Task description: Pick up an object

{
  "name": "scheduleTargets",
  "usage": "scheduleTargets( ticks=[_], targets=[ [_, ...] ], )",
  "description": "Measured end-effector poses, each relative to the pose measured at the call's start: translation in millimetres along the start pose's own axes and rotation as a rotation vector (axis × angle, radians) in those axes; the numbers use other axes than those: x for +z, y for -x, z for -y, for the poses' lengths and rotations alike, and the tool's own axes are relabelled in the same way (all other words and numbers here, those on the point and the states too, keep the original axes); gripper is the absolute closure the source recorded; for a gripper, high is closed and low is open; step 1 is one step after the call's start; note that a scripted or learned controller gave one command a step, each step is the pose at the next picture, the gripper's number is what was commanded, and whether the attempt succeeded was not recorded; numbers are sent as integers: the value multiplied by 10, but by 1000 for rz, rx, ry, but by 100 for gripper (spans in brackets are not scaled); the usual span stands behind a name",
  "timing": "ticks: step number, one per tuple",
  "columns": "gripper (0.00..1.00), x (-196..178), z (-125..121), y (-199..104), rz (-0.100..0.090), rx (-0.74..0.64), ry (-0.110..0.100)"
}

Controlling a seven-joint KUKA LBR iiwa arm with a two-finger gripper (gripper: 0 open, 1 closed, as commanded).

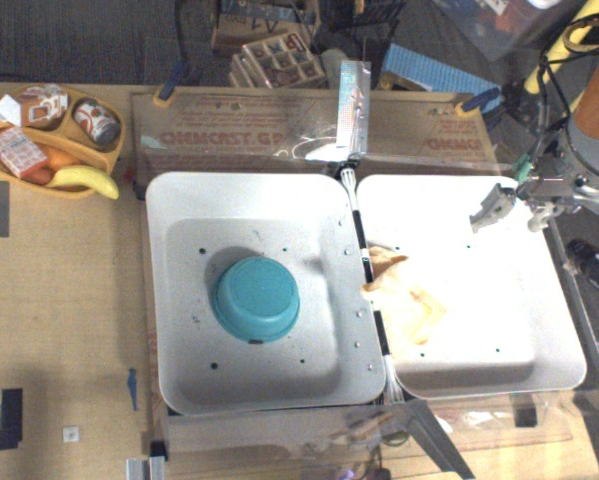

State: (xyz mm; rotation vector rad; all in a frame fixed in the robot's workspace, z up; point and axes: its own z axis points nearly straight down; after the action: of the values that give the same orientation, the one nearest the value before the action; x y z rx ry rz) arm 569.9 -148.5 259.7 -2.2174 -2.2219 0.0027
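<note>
Above the right bin's point(539, 368) far edge, the tool point(515, 208) hovers.

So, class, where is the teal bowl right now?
The teal bowl sits upside down near the middle of the left bin, apart from the gripper over the right bin.

Arm enters from right edge, upper right of view, wrist partly cropped. Gripper point(515, 208) points left, two fingers point(491, 208) spread apart, nothing between them. Orange band visible at top right, above the wrist.
</note>
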Motion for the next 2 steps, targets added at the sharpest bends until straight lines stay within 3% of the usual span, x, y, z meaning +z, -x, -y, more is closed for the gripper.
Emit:
scheduleTargets(
  ticks=[1, 2],
  targets=[
    [0, 1011, 96, -507, 1, -11, 1],
    [0, 1696, 322, -250, 1, -11, 15]
  ],
)
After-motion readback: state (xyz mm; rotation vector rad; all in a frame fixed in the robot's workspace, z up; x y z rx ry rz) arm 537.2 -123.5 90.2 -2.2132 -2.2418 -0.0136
